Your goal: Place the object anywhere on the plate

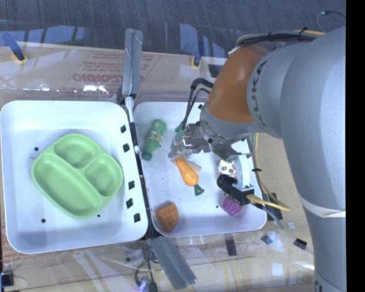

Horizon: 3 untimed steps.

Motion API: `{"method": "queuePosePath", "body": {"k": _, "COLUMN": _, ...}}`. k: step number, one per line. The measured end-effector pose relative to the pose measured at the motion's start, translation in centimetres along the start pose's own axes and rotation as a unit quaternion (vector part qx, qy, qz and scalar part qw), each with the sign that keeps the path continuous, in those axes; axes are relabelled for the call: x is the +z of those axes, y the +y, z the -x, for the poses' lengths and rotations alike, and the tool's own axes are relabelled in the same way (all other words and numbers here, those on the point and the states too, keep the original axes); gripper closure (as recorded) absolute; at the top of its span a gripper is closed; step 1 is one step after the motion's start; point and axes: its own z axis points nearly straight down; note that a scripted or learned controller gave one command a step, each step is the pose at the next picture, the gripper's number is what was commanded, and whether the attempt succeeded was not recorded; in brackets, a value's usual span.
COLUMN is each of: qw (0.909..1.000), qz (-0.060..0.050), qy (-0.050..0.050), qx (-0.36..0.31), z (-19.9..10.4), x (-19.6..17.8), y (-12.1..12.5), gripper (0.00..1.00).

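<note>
The fingers (184,146) hang low in the right bin (249,224), at the thick end of a carrot (188,172). I cannot tell whether they are apart, together or clamped on it. The carrot, likely the thing to move, lies just beneath them on the bin floor. Beside them, toward the divider, lies a green bottle (153,137). Nearer the front wall sit a brown lump (166,215) and a purple piece (231,207). Well beyond the divider, the left bin (12,224) holds the green plate (78,174), flat and open for a drop.
</note>
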Motion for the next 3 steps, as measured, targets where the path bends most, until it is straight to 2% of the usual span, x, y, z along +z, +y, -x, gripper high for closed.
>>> {"method": "queuePosePath", "body": {"k": 1, "qw": 0.975, "qz": 0.001, "qy": -0.001, "qx": -0.222, "z": -6.3, "x": 0.0, "y": -1.8, "gripper": 1.0}}
{"method": "queuePosePath", "body": {"k": 2, "qw": 0.9706, "qz": 0.002, "qy": -0.002, "qx": -0.241, "z": -15.4, "x": 0.0, "y": -1.7, "gripper": 1.0}}
{"method": "queuePosePath", "body": {"k": 3, "qw": 0.9707, "qz": 0.002, "qy": -0.002, "qx": -0.24, "z": -15.4, "x": 0.0, "y": -1.7, "gripper": 0.0}}
